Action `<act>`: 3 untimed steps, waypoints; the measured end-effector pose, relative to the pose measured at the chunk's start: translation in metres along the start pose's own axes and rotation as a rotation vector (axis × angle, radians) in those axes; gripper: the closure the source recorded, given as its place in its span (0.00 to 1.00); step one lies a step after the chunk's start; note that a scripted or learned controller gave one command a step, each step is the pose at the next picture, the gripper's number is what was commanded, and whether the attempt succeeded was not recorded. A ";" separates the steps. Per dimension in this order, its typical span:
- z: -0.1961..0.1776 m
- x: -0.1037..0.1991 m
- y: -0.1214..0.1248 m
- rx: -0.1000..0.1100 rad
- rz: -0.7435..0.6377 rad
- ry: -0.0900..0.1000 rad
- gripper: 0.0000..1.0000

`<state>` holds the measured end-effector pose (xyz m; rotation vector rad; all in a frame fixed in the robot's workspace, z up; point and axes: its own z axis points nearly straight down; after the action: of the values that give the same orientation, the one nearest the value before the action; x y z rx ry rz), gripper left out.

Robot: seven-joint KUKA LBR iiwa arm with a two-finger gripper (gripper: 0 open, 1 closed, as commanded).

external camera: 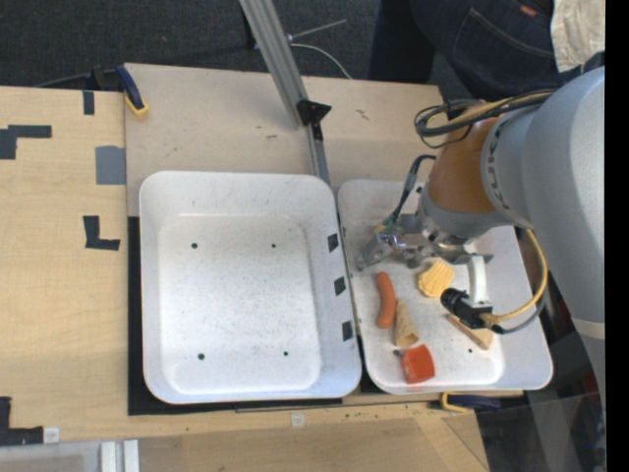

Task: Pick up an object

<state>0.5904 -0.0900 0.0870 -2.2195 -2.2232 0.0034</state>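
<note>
Two shallow white bins sit side by side on the counter (226, 136), and we find all the loose objects gathered in the right bin (521, 362), where the arm (550, 165) reaches in. That grouping makes sense for a picking run: the stock lies on one side and the left bin (236, 283) is there to receive.

The hand (398, 244) hangs low over the upper part of the right bin, close to the wall it shares with the left bin. Its metal parts are jumbled against the white floor, and we cannot tell how it is set, nor whether it has anything in it.

Just below the hand lies an orange sausage-shaped piece (385, 299). Below that is a tan cone-like piece (404, 324), and further below a red block (418, 364). A yellow ridged piece (435, 279) rests just beside the hand, under the wrist, with a small tan wedge (480, 336) near a black cable end. We judge the sausage or the yellow piece the likeliest target.

A slanted metal rail (280, 52) crosses the counter above the hand. Beyond the counter lies dark carpet (128, 13), and someone in jeans (472, 18) stands at its far edge.
</note>
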 end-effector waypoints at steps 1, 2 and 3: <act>-0.012 0.001 0.000 0.000 -0.001 0.001 1.00; -0.059 -0.003 -0.007 -0.004 0.001 0.001 1.00; -0.110 -0.003 -0.011 -0.005 0.001 0.001 1.00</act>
<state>0.5796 -0.0932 0.1969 -2.2222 -2.2247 -0.0035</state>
